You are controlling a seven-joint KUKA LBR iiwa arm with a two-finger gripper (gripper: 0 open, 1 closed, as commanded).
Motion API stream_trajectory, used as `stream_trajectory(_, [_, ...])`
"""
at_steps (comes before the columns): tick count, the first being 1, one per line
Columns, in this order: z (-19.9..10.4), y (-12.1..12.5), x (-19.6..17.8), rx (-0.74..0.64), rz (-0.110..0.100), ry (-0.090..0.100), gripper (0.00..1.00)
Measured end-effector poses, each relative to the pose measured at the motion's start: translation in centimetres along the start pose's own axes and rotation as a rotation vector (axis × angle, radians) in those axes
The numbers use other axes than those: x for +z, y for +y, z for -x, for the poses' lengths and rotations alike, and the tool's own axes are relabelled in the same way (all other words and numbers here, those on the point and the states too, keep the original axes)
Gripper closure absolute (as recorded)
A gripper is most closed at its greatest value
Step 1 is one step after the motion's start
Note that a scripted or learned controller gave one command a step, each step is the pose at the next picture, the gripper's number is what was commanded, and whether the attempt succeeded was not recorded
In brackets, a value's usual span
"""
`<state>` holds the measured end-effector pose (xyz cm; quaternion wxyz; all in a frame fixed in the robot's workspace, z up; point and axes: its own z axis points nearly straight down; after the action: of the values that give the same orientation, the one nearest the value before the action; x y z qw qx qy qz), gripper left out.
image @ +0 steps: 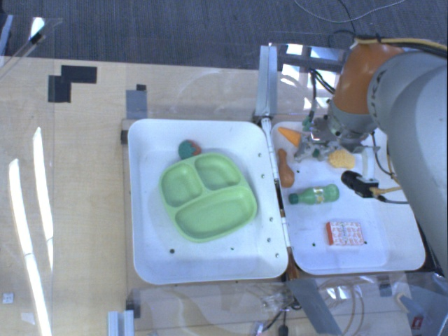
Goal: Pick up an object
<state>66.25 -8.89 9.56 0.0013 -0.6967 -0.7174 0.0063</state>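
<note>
- Likely target: orange wedge (288, 135), at the 11 o'clock corner of the right bin (392, 257), just at 9 o'clock of the gripper (315, 144). Can't tell if the gripper is spread or closed.
- Centre over the wedge before descending; the bin wall is close.
- Crowding it: brown drumstick (284, 168) at the wedge's 6 o'clock, yellow piece (341, 159) at the gripper's 4 o'clock, green bottle (315, 195) beyond.

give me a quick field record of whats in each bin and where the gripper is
left bin: green divided tray; small teal and red item at the tray's far edge
right bin: orange wedge; brown-orange piece near the left wall; green bottle lying on its side; yellow item; red patterned box
gripper: over the far part of the right bin, between the orange wedge and the yellow item
held item: cannot tell
</note>
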Motion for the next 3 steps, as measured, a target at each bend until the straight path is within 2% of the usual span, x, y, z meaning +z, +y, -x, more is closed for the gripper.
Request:
stream_trajectory(1, [-4.5,0.8,-11.9,0.039,0.021,0.006,1.0])
stream_trajectory(2, [-4.4,0.8,-11.7,0.039,0.018,0.006,0.0])
stream_trajectory(3, [1.0,0.8,0.8,-0.182,0.019,0.004,0.0])
